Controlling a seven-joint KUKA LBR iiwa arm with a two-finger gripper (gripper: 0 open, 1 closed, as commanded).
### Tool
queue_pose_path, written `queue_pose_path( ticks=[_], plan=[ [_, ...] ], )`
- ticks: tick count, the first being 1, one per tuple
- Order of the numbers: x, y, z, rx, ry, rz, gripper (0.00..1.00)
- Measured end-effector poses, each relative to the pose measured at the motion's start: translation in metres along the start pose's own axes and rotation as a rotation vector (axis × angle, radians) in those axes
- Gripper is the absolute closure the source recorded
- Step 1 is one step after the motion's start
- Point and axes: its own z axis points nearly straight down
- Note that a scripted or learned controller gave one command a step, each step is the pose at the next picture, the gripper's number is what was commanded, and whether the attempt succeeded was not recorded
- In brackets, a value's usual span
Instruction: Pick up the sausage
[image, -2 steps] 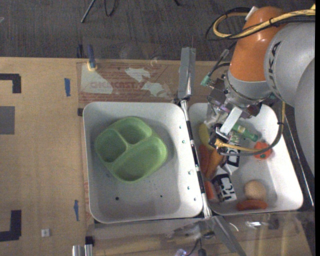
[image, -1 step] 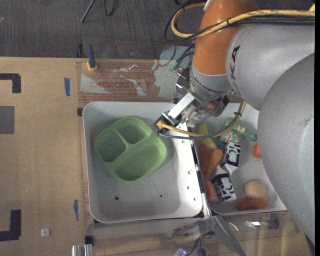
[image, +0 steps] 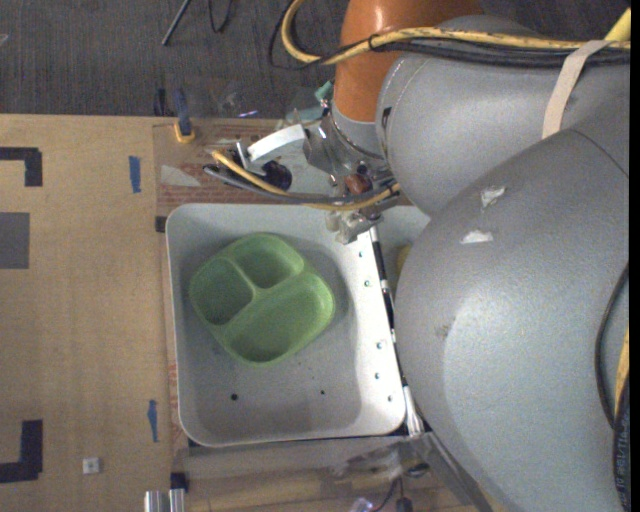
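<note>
We are looking down on a white bin (image: 190, 300) sitting on the tan bench (image: 80, 300), and a green plate (image: 262, 297) with three compartments is lying in its upper left part, tilted a little against the bin floor. The grey arm (image: 510, 300) is looming over the right side (its orange band (image: 375, 40) is showing at the top), covering most of the second bin (image: 405, 235). The gripper (image: 345, 215) is hanging by the divider between the bins, near the plate's upper right; we cannot tell how it is set. The sausage is not something we are able to locate. Yellow cables (image: 450, 38) are running along the arm.
</note>
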Motion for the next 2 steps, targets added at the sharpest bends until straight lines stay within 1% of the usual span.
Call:
queue_pose_path(
  ticks=[1,2],
  plan=[
    [0.025,-0.049,0.044,0.000,0.000,0.129,1.00],
    [0.025,-0.047,0.033,0.000,0.002,0.132,1.00]
  ],
)
